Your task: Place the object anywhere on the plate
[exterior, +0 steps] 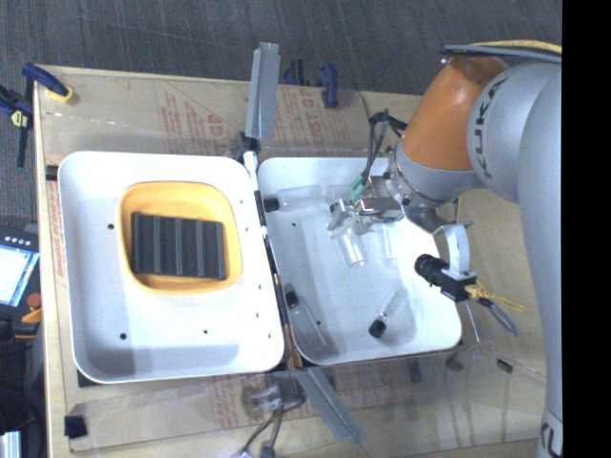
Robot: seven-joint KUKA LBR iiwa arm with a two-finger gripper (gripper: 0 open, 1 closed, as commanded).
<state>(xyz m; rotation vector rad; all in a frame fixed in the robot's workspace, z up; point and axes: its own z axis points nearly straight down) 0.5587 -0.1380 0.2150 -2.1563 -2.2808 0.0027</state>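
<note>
**Fig. – Arm over right bin, plate in left bin**

Overhead slanted view of a wooden counter (143, 113) w/ two shallow white plastic bins side by side. The left bin (86, 332) holds a rounded-square yellow plate (177, 196) carrying a dark ribbed rectangular insert (179, 246) at its centre; plate sits toward the far half of that bin. The right bin (315, 342) holds a small clear plastic tube w/ a black cap (387, 315), lying tilted near the bin's near-right corner, well apart from the plate and not on it. A second clear, glassy item (353, 248) lies approx. mid-bin, just below the end effector; its exact shape is hard to make out.

The grey arm w/ an orange band (449, 122) reaches in from the right, wrist over the far-right part of the right bin. The silver two-finger end effector (346, 213) points left over the far half of that bin; cannot tell whether its fingers are apart or together, nor whether anything sits between them. Blue clamps (46, 82) grip the counter's far-left edge. Dark carpet (143, 17) lies beyond the counter.
</note>
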